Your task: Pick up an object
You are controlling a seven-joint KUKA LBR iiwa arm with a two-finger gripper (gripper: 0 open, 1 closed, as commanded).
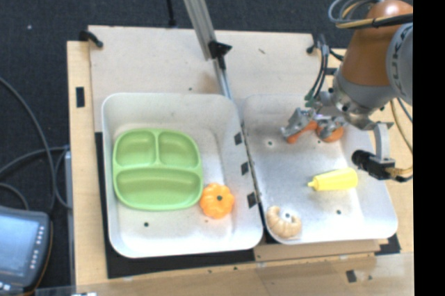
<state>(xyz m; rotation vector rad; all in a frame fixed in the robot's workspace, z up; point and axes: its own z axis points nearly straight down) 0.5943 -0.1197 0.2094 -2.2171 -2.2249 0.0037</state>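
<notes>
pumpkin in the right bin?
No. The orange pumpkin sits in the left bin, beside the green divided plate.

landmark: left bin [125, 232], on the bench [139, 58]
divided plate [157, 169]: in the left bin, toward its left side
pumpkin [217, 201]: in the left bin, touching the plate's near-right corner
right bin [368, 218]: just right of the left bin, edges meeting
bun [285, 222]: right bin, near corner closest to the left bin
bottle [334, 181]: right bin, right of and behind the bun, lying flat
my gripper [306, 122]: over the right bin's far part, behind the bottle
mast [197, 10]: behind the left bin, leaning away
</notes>
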